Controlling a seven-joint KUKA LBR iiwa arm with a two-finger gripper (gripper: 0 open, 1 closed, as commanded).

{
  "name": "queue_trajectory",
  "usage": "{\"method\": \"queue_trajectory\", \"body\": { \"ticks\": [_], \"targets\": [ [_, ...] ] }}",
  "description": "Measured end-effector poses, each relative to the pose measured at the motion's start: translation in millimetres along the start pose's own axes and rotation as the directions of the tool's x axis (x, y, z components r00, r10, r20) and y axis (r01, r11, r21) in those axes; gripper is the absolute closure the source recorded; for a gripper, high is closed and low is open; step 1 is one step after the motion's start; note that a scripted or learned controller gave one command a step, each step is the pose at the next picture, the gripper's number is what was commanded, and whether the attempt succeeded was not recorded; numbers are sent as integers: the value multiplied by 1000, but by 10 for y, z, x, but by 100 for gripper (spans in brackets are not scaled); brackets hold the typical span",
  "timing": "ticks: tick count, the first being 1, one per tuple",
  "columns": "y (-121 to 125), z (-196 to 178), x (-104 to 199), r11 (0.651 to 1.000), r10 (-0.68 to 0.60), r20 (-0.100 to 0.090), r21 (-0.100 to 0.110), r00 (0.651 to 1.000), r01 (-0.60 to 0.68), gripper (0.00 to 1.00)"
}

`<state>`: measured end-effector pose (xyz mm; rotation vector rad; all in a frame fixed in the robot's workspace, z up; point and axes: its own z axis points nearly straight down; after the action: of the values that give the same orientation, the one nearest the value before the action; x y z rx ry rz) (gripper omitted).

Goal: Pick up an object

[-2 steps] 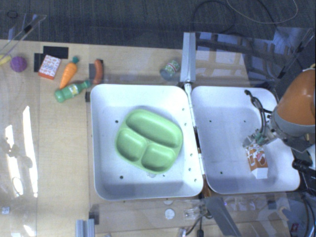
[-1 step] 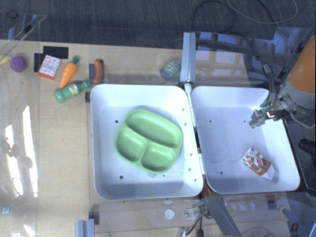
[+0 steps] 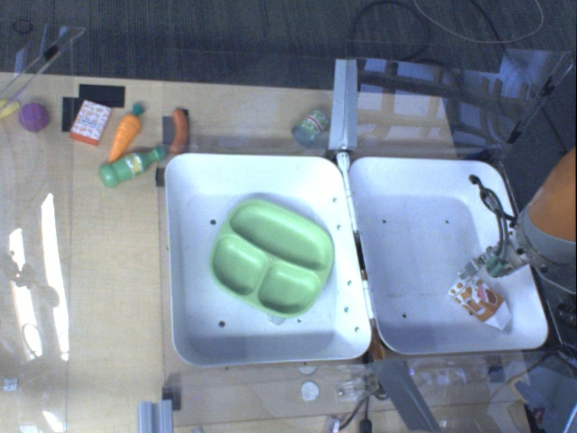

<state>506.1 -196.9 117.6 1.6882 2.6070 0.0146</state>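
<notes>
Low over the right bin, the claw sits close to that bin's right wall, directly above a small white packet with orange and red print. Its tip appears to touch the packet's upper edge, but whether the fingers are spread or closed cannot be told, and nothing shows the packet lifted. The packet lies flat on the bin floor in the lower right corner. Above the claw, the arm comes in from the right with its orange band at the frame's edge, and a thin dark cable curls beside the wrist.

A green divided tray with three compartments lies in the middle of the left bin, tilted a little.

Outside the bins, on the wooden surface, several small things sit near the far left corner: a purple ball, a small printed box, a toy carrot, a green bottle on its side, and a brown sausage-shaped toy. A small can lies near the top of the divider between the bins.
</notes>
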Motion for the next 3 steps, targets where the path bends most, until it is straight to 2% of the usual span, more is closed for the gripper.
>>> {"method": "queue_trajectory", "body": {
  "ticks": [1, 2, 3],
  "targets": [
    [778, -1031, -16, 960, 279, -8, 17, 960, -279, 100],
    [1489, -581, -755, 948, 317, -10, 24, 948, -317, 100],
    [1493, -592, -756, 948, 316, -9, 23, 949, -316, 0]
  ]
}}
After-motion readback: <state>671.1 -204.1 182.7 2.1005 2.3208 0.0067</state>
